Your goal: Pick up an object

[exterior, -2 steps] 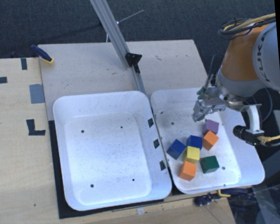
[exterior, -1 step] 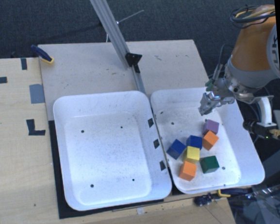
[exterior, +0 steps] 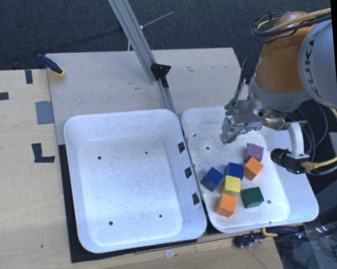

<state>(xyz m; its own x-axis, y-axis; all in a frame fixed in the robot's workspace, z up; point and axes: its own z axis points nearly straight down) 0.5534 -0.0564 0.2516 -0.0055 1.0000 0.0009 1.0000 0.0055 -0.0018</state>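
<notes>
The grey arm with its broad orange band (exterior: 278, 51) comes in from the right edge of the camera view, where its upper body is cut off, and it covers the top right corner of the right-hand shallow white bin (exterior: 205, 122). At its end the two-finger metal gripper (exterior: 230, 132) hangs over the upper part of that bin, above bare white floor. How the jaws stand I cannot tell: the tips blur into one dark grey mass. Nothing can be made out between them.

The small blocks sit in a loose cluster in the lower half of the same bin, below and to the right of the gripper and apart from it. A purple block (exterior: 254, 150) lies nearest the gripper, with an orange block (exterior: 253, 168) just beneath it. To their left are a blue cube (exterior: 234, 170), a darker blue cube (exterior: 211, 179) and a yellow cube (exterior: 232, 184) (these three press together, so their shared edges are hard to separate). A second orange cube (exterior: 225, 204) and a green cube (exterior: 252, 197) lie lowest.

The left-hand shallow white bin (exterior: 77, 168) shows only small dark specks on its floor. A slanted grey metal pole (exterior: 136, 34) is cut off at the top.
</notes>
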